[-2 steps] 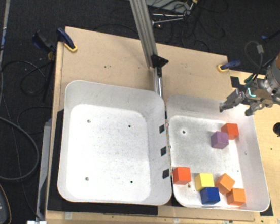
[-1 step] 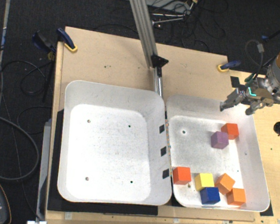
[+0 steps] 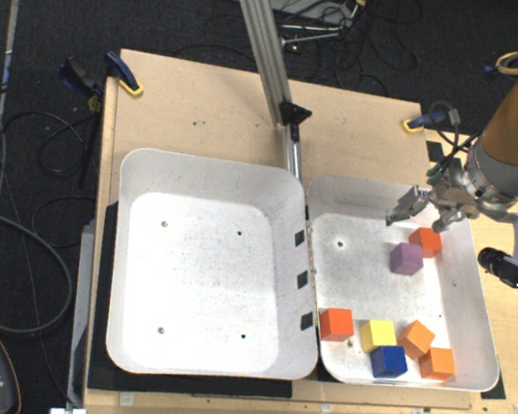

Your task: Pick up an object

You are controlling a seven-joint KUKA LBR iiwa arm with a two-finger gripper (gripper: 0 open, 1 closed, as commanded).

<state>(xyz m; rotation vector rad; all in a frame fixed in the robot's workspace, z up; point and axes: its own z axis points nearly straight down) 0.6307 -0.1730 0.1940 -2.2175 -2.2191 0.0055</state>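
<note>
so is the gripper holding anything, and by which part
Nothing is held: the gripper hangs open above the orange block, with nothing between its fingers.

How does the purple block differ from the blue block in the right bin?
The purple block is pale violet, while the blue block is deep blue. The purple block lies in the bin's upper part just below the claw, beside one orange block; the blue block sits near the bin's bottom edge, crowded among a yellow block and others. Both look like similar-sized cubes.

You see seven blocks in the right bin (image 3: 473, 305): orange block (image 3: 426, 240) touching purple block (image 3: 407, 258) at rear; three orange (image 3: 336, 323), yellow (image 3: 377, 335), blue (image 3: 389, 361) clustered at front.
</note>
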